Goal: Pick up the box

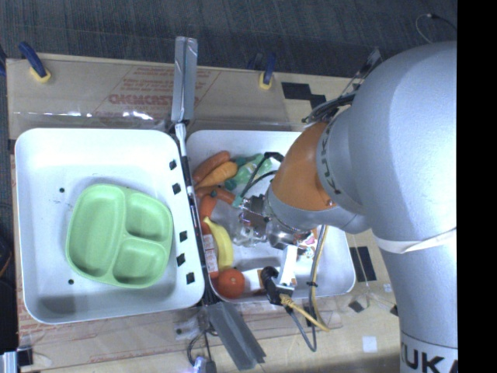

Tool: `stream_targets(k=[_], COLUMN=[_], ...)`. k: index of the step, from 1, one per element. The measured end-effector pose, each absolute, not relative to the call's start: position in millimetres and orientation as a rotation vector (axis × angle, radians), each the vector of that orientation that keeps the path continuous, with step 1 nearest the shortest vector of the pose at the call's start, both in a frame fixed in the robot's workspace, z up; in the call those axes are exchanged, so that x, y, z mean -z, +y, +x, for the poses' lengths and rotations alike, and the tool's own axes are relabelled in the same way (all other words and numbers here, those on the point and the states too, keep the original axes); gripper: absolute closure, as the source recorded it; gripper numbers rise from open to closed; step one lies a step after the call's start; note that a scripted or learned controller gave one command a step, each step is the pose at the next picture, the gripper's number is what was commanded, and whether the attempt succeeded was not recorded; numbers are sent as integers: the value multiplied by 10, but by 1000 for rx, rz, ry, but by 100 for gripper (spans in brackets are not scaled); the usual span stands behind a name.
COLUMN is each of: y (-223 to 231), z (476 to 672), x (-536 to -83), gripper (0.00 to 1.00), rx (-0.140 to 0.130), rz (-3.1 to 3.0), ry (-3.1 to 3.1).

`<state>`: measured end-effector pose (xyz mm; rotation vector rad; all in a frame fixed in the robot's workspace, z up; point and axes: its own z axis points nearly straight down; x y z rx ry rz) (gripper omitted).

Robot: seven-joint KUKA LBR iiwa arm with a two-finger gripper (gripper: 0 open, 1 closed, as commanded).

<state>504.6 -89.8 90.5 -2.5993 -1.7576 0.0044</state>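
Observation:
My gripper (253, 222) hangs low in the middle of the right bin (338, 280), under the orange band of the wrist (304, 179). The arm hides much of the bin's floor. A narrow red and white box (209, 249) stands on edge against that bin's left wall, left of the gripper and apart from it. A yellow banana (224, 245) lies between the box and the gripper. Nothing is visibly held.
Orange carrots (214, 169) and a green item (250, 169) lie at the right bin's back. A red-orange round fruit (230, 284) sits at its front. In the left bin (31, 208) rests a green divided plate (120, 235). A yellow cable (312, 311) trails over the front rim.

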Motion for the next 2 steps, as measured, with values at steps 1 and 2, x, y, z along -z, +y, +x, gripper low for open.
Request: stream_targets(k=[1, 2], y=[-904, -1347], z=[4767, 4771], x=[-913, -2634], gripper=[100, 100], rx=[0, -1], rz=[-2477, -2410], ry=[-1926, -2014])
